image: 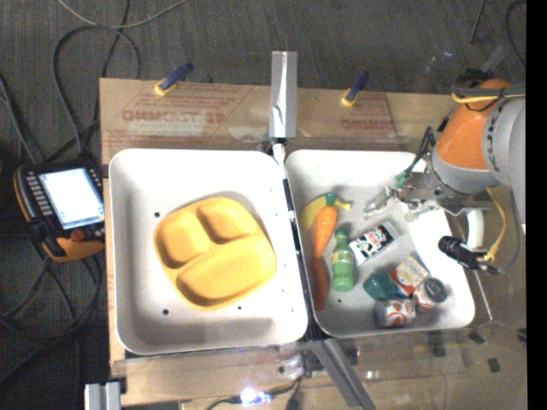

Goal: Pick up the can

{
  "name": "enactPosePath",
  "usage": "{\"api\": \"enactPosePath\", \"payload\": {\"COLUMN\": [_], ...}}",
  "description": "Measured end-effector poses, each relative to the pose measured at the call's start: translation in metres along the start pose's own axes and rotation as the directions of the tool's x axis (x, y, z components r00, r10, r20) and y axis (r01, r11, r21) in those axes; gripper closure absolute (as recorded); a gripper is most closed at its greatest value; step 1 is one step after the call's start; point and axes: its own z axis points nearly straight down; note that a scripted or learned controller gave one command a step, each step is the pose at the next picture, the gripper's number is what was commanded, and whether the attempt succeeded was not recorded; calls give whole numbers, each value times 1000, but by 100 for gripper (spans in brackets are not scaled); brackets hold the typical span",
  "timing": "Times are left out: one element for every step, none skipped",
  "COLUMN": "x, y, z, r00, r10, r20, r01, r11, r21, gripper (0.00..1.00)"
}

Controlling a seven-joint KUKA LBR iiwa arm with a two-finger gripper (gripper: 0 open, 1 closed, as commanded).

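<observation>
Hovering over the upper right part of the right bin (466, 310), the hand (395, 196) points left from the grey arm (479, 156) with its orange band; whether it is wide or narrow I cannot tell, and nothing shows between its tips. Just below and left of it lies a small black-and-white carton (372, 243), tilted. Left of that stands a green bottle (343, 263), and further left a carrot (323, 229) lies along the bin's left side with a banana (316, 207) curving beside its top end. A red pepper (319, 282) lies below the carrot.

The can (395, 313) lies on its side at the bin's lower edge, red and white, well apart from the hand. A teal item (379, 285) sits just above it, an orange-and-white pack (411, 272) to the right of that, and a dark round lid (432, 291) near the can's right end.

Beside it, the left bin (128, 229) holds a yellow divided tray (217, 251). Both bins rest on a cardboard-covered surface (171, 114) with two blue-and-yellow clamps (173, 79) at its far edge. A tablet (67, 196) lies on the floor at far left.
</observation>
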Motion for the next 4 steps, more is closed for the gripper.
{"api": "enactPosePath", "payload": {"x": [9, 29, 9, 22], "y": [61, -9, 61, 1], "z": [4, 4, 4, 4], "r00": [988, 991, 973, 945], "r10": [151, 133, 229, 327], "r20": [-1, 11, 1, 15], "r01": [-151, -133, -229, -327], "r11": [988, 991, 973, 945], "r21": [17, 10, 19, 7], "gripper": [0, 0, 0, 0]}}
